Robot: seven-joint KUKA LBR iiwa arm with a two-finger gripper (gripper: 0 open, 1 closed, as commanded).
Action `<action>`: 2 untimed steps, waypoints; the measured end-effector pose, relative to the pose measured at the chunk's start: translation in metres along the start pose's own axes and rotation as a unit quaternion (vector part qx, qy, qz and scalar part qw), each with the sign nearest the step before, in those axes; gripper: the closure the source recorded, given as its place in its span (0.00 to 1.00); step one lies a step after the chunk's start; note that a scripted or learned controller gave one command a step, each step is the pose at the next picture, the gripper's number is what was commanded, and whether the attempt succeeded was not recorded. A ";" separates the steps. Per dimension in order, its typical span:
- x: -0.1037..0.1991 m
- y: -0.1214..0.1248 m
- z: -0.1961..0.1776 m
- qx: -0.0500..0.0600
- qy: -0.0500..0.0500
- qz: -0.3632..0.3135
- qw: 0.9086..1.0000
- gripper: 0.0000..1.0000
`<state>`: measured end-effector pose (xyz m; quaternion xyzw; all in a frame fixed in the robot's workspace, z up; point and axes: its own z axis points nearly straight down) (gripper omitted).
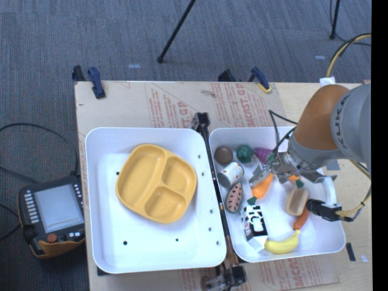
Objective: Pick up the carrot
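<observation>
**A:** Where is the carrot (262, 187)?

**B:** In the right bin (337, 240), toward its middle, lying tilted between the small metal cup (230, 174) on its left and the bread roll (296, 201) on its right. The gripper (274, 170) sits directly over its upper end, so the arm looks lined up for a grasp.

**A:** Does it hold the carrot?

**B:** I cannot tell; the wrist hides that.

**A:** Why might it be awkward?

**B:** The bin is crowded: a watermelon slice (234, 197) is close by, a banana (282, 244) lies nearer. The yellow tray (156, 182) sits alone in the left bin (100, 223).
</observation>
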<state>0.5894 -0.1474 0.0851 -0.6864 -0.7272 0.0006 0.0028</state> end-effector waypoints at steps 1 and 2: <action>0.000 -0.002 -0.005 0.006 0.002 0.002 1.000 1.00; 0.105 0.016 -0.102 -0.001 0.001 0.064 0.998 1.00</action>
